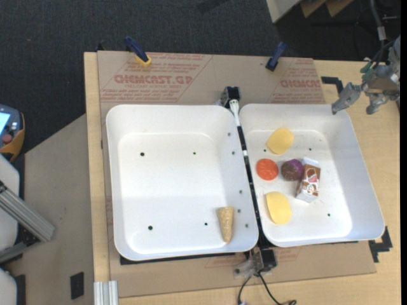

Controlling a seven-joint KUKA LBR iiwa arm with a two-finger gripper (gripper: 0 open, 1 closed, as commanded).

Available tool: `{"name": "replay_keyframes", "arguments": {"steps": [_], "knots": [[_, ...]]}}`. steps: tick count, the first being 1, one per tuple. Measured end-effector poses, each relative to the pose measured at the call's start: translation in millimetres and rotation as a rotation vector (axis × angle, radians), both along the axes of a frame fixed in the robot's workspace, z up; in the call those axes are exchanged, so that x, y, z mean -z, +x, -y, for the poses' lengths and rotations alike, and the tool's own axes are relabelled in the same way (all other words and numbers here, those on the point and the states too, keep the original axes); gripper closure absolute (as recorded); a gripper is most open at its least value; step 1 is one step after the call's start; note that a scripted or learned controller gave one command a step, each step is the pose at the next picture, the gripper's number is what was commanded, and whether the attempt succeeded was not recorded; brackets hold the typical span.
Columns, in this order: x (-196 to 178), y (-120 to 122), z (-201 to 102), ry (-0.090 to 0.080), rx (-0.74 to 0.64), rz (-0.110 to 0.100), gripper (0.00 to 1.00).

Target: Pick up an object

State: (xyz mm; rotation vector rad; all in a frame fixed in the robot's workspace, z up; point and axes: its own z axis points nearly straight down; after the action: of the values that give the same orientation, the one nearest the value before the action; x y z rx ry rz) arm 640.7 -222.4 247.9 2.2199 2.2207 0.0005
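Observation:
In the right bin lie a yellow piece at the back, an orange-red round object, a purple ball, a brown and white packet and a second yellow piece nearer the front. A tan cone rests in the front right corner of the left bin. My gripper hangs over the far right corner of the right bin, above and to the right of the objects. It is open, with nothing between its fingers.
Both bins sit on a cardboard sheet held by blue clamps at the back. A black divider clip marks the seam between the bins. Grey metal framing stands at the left edge.

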Motion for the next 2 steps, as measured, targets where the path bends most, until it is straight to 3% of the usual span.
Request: {"name": "replay_keyframes", "arguments": {"steps": [1,2], "knots": [[172.0,11.1,-34.2,0.005,-0.002,-0.01,0.0],[163.2,-45.4,-84.0,0.005,-0.001,-0.008,0.0]]}}
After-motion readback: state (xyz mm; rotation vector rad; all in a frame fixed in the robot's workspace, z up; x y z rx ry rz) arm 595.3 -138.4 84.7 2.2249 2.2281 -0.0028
